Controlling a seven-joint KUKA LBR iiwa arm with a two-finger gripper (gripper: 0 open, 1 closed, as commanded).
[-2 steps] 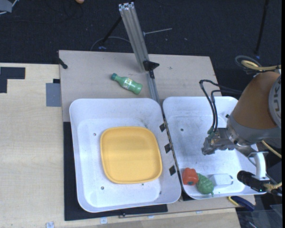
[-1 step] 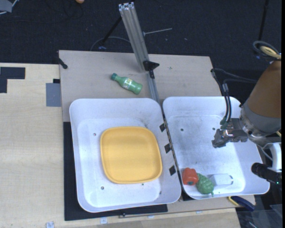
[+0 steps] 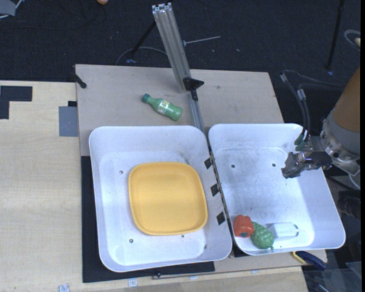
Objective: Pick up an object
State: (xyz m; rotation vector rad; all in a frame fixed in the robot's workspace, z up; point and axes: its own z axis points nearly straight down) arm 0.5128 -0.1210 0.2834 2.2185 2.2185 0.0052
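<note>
Toys (image 3: 253, 230) lie well below tool (image 3: 292, 166) in right bin (image 3: 255, 145).

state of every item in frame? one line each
yellow plate: flat, upright, in left bin
green bottle: on its side on the bench, outside the bins
red pepper: lying in right bin, near corner
green toy: lying beside the pepper, touching it
clear white item: lying beside the green toy
gripper: over right bin, holding nothing visible
</note>
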